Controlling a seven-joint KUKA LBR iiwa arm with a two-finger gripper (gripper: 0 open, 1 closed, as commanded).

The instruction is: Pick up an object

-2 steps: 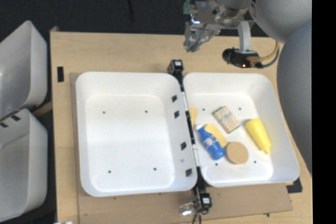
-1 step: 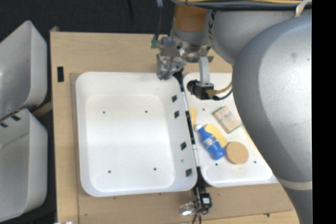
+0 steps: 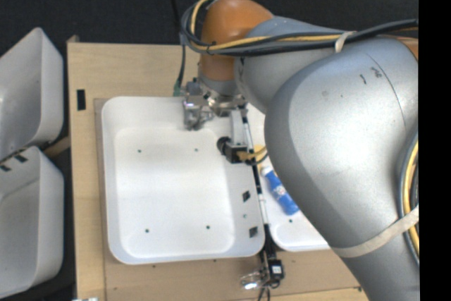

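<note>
My gripper [image 3: 192, 116] hangs low over the far rim of the left white bin [image 3: 116, 151], near that bin's back right corner. No object shows between its tips. A blue and white object [image 3: 280, 194] lies in the right bin [image 3: 299, 240], close to the divider between the two bins. The big grey arm [image 3: 338, 151] covers most of the right bin, so the rest of its floor is hidden.
Two white containers [image 3: 28, 151] stand off the bench at the left. A small metal and black fitting [image 3: 259, 277] sits at the bench's front edge below the bins' divider. The wooden bench [image 3: 88, 222] frames the bins.
</note>
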